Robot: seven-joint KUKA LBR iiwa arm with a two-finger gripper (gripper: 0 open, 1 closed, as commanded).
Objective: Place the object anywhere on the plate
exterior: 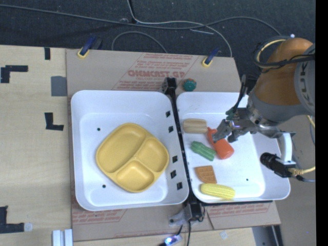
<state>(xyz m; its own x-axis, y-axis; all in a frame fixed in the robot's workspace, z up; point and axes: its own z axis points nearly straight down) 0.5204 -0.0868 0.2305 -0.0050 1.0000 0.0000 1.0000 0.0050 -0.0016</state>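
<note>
The tool hangs low over the middle of the right-hand bin, directly above the orange carrot; its dark parts overlap the carrot's upper end, and whether it is wide, narrow or closed on anything cannot be told from this angle. No object is seen lifted between its parts, so no grasp is recorded. The carrot lies on the bin floor, just beside the green vegetable on its left. Further out in the same bin are the tan bread roll toward the far edge, the brown cracker and the yellow corn cob toward the near edge. A small teal item sits outside the bins on the counter, at their far edge. The yellow divided plate lies in the left-hand bin, well apart from the tool, with nothing on it. Assessment: task at the pick stage; lift, transfer across the divider and placement all remain.
</note>
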